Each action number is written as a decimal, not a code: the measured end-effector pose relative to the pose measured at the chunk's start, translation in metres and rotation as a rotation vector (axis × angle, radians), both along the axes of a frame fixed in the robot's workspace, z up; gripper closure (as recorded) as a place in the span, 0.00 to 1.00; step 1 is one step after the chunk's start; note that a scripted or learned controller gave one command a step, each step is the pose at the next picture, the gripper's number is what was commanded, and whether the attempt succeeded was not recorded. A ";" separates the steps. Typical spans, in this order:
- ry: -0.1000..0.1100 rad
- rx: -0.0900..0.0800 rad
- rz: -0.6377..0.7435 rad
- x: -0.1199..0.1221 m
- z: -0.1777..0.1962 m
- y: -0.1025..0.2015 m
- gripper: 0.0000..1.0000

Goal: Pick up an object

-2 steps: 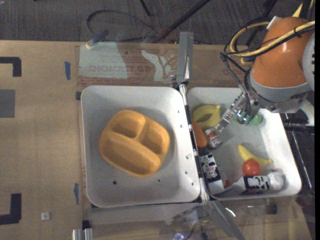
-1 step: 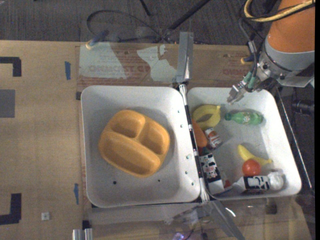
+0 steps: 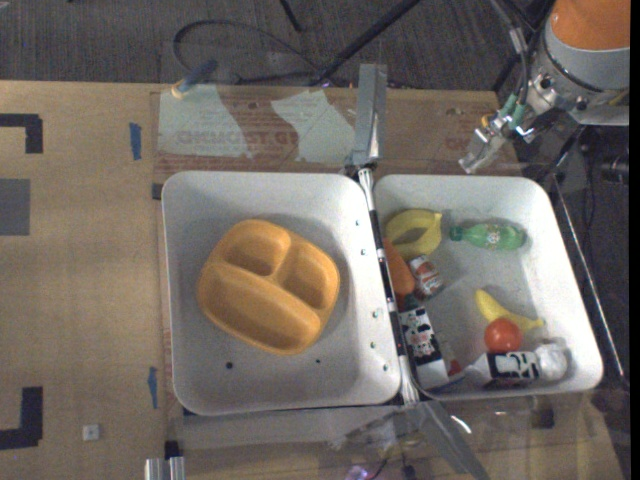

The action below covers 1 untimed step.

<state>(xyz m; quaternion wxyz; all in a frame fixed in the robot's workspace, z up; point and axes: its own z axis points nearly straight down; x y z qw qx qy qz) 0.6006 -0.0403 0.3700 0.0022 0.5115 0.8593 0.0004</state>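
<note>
We saw faint reddish printing on the clear sheet [image 3: 245, 133] taped to the bench [image 3: 80, 268], too blurred to read. The labels on the small cartons [image 3: 422, 340] were equally illegible.

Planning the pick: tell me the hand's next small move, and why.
Probably bring the hand forward and down over the right bin, toward the green bottle. The hand hangs above the bench beyond the bin's far rim, and the bottle lies nearest, apart from its neighbours.

Orange tray [image 3: 268, 285] in left bin [image 3: 190, 208]; toys fill right bin [image 3: 560, 228].
</note>
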 end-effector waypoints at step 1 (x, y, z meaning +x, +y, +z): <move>0.004 0.001 0.466 -0.016 -0.136 0.005 1.00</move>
